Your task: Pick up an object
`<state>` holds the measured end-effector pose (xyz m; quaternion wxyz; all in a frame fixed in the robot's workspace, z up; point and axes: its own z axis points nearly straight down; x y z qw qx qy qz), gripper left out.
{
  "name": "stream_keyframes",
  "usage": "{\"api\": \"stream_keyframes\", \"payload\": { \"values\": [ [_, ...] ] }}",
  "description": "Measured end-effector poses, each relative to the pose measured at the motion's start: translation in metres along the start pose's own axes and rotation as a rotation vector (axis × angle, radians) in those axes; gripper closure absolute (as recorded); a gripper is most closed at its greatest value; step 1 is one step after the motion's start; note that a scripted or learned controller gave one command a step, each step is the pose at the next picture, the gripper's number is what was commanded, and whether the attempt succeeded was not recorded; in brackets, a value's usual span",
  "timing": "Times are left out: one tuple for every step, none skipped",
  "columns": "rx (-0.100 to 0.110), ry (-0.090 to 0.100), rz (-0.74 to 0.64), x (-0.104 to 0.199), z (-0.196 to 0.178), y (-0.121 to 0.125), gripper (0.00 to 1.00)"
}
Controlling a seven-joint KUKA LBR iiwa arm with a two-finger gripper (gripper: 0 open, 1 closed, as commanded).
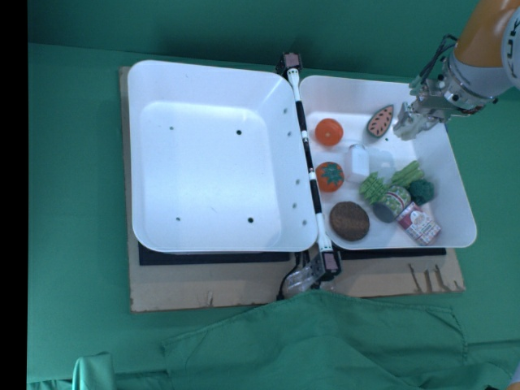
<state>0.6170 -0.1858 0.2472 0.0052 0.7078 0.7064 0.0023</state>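
Over the right bin's [460,218] far right corner hangs my hand [406,126], metal-grey below the orange band, just beside a watermelon slice [379,121]; whether it is open or closed I cannot tell, and nothing shows between its tips. No writing is readable: the red-and-white packet [419,223] near the front corner carries a label too small to make out. Around it lie a smooth orange ball [329,132], a ribbed orange pumpkin-like piece with a green top [330,176], a flat brown disc [349,221], a small white bottle [358,160], green stalks [406,174] and a knobbly broccoli floret [421,190]. Both bins are glossy white plastic; the left bin [154,84] shows a few dark dots. They sit on brown cardboard [203,293] over a green-draped tabletop [73,177].
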Motion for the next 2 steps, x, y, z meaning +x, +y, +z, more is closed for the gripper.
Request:
{"api": "stream_keyframes", "payload": {
  "values": [
    [-0.001, 0.0, 0.001, 0.0, -0.055, -0.008, 1.0],
    [-0.003, 0.0, 0.0, 0.005, -0.121, -0.009, 1.0]
  ]
}}
